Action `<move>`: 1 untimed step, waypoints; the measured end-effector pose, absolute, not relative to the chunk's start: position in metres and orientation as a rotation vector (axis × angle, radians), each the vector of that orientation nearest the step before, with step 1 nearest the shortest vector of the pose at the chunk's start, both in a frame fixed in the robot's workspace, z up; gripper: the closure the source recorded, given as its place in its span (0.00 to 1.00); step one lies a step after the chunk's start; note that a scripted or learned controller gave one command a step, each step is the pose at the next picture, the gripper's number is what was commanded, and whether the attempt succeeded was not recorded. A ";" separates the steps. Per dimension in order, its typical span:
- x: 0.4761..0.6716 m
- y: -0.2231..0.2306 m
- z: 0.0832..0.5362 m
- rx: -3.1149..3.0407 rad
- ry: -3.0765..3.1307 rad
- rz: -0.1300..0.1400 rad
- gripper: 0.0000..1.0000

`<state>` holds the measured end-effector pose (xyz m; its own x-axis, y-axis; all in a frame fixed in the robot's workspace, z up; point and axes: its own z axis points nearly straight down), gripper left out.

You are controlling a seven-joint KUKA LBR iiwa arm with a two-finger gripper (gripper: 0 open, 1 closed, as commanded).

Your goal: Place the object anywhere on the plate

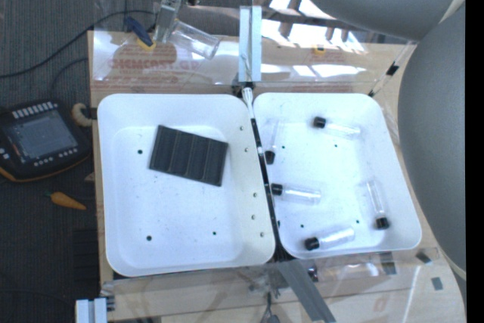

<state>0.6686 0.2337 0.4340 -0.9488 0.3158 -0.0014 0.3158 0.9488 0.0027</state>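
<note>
Two shallow white bins sit side by side on the bench. The left bin holds one dark ribbed rectangular plate, lying flat and slightly askew toward the bin's upper middle. The right bin holds clear vials with black caps; five can be counted, though a faint one along the dividing edge is hard to confirm. Examples: one near the top, one at centre, one at the bottom, one at right.

The gripper hangs beyond the bins' far edge, above the left bin. A clear vial is pinched between its fingers, tilted, transparent and pale against the wood.
</note>
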 end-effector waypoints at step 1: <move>0.658 0.233 0.434 1.064 2.955 0.000 1.00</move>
